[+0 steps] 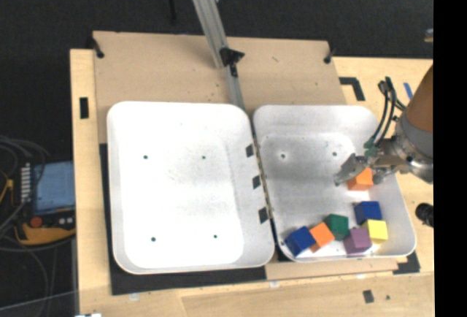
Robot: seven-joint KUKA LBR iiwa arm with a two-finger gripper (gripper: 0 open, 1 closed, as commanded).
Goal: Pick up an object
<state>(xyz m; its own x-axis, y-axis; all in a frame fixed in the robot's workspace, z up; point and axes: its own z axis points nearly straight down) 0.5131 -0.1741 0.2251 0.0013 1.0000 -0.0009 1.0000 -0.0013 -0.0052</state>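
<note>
White and bare, the left bin comes first. In the right bin we see blocks near the front wall: blue, orange, green, purple, yellow. Further right, the hand is clamped on an orange block.

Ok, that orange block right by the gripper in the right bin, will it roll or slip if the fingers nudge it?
The orange block looks flat-faced and boxy, so it would probably slide, not roll. It looks small and solid, likely stiff and light. It sits apart from the cluster at the right bin's near wall, so a nudge from the gripper could push it freely.
</note>
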